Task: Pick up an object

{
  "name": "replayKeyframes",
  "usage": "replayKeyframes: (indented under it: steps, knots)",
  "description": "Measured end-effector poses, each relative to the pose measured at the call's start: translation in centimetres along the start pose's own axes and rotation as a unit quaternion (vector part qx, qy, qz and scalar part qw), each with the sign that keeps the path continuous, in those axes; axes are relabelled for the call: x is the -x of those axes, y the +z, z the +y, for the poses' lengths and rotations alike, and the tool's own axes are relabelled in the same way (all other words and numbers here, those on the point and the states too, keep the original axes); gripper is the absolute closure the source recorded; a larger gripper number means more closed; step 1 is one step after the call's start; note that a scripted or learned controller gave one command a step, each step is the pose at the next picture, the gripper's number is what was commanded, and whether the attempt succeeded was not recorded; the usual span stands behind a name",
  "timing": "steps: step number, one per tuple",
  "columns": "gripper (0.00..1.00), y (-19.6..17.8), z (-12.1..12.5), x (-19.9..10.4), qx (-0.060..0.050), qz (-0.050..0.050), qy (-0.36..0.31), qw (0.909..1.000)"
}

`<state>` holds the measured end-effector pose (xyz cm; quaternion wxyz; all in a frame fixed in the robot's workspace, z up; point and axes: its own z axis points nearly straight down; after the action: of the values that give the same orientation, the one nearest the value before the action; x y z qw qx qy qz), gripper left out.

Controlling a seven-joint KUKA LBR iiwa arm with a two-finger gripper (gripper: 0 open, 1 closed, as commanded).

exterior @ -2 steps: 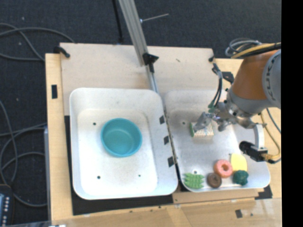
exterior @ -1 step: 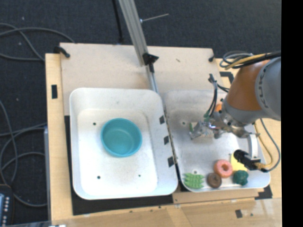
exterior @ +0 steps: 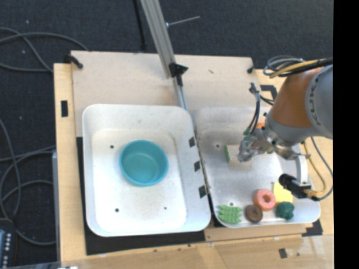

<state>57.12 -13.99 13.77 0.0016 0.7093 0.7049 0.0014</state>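
Above, the end effector [exterior: 245, 153] sits low in the right bin [exterior: 224, 122] beside a small green block [exterior: 228, 153]; finger state cannot be told.

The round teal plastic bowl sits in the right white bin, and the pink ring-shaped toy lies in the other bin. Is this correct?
Not quite. The camera view shows the round teal plastic bowl in the left white bin; the pink ring-shaped toy lies in the other, right white bin.

arm: reaching in from right, wrist bent down | claw [exterior: 245, 154]: lowered, pointing down
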Motion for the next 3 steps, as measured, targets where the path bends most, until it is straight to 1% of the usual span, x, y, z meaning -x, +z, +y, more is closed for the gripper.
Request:
replayKeyframes:
  steps: [1, 2, 3]
  knots:
    - [1.0, -4.3, 0.1, 0.0, 0.001, 0.0, -0.003, 1.0]
    - [1.0, -10.8, 0.0, 0.1, 0.002, -0.001, -0.005, 1.0]
    - [1.0, -14.9, 0.2, 0.1, 0.001, 0.0, -0.005, 1.0]
